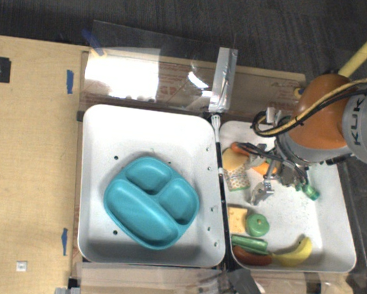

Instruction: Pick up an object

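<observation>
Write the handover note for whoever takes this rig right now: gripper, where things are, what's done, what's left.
Gripper: low in the right bin; nothing seen between its fingers, open or shut unclear.
Right bin: banana at the near edge, green round piece beside a yellow block, more small items under the arm.
Left bin: teal divided plate.
Done: no pick visible.
Left: grasp one object and lift it.
</observation>
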Robot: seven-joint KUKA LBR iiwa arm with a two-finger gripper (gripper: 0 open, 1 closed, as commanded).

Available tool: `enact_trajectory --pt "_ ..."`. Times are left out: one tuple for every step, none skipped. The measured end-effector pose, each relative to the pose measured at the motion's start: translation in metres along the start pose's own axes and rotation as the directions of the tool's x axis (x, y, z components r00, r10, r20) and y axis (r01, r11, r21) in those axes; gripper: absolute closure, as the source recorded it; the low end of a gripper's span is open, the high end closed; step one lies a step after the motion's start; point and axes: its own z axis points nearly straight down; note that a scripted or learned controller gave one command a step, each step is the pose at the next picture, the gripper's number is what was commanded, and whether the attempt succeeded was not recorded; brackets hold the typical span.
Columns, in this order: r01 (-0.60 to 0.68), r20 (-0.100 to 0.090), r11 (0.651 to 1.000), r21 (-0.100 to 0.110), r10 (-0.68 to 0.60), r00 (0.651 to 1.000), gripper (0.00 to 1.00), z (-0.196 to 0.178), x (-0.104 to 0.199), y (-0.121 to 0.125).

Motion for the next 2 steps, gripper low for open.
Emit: enact_trajectory --pt "0.313 0.0 0.95 0.006 -0.313 0.95 0.0 0.0 -0.01 -0.008" --pt "0.314 0.015 0.949 0.006 -0.314 0.949 1.0 -0.015 -0.015 -0.004"
